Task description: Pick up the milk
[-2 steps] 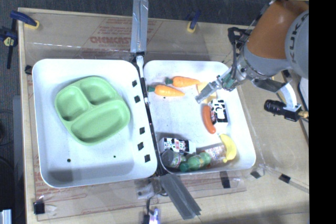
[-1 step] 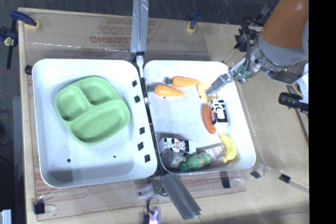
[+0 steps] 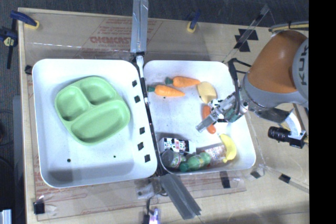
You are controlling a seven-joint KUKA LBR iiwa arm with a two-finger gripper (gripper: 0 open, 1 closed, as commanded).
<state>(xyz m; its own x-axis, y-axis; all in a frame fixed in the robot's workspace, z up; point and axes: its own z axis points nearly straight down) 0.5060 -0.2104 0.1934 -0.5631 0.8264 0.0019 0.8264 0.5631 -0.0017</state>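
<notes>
The left bin [image 3: 47, 165] is occupied by a green divided plate [image 3: 93, 108], laid flat and tilted toward the upper left, apparently parked there as a place for items to be set down. In the right bin [image 3: 157, 68], two carrots [image 3: 177, 86] are seen near the upper wall, lying roughly level, side by side. Lower, against the near-left corner, a small black-and-white carton, judged to be the milk [image 3: 175, 145], is found lying on its side; its long axis appears to run roughly left to right, though which end is the top cannot be told. It is pressed up against a cluster of dark and green items [image 3: 191, 161], so little room is left around it. A pale yellow food piece [image 3: 207, 92] is seen further right, and a banana [image 3: 228, 147] lies by the lower right wall. The gripper [image 3: 212, 119] is held over an orange item [image 3: 208, 115], well apart from the milk; its fingers look to be spread, with nothing clearly caught between them. A move down and to the left is judged necessary before the carton can be grasped.
</notes>
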